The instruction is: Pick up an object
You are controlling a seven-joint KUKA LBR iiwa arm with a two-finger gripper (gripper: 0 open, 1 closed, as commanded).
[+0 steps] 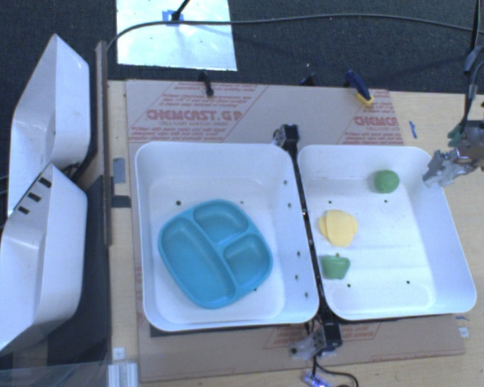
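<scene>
In the right bin [436, 297] lie three small things: a round green ball [386, 181] near the back, a yellow banana-like piece [339, 227] toward the left wall, and a green pepper-like piece [335, 266] just in front of it. My gripper [440, 170] hangs over the bin's right rim at the back, to the right of the green ball and apart from it. Nothing shows between its fingers.
A blue divided plate [215, 251] lies in the left bin [157, 168]. Two spare white bins [48, 192] are stacked off the bench at the left. A clamp [358, 87] and cables sit along the back edge of the board.
</scene>
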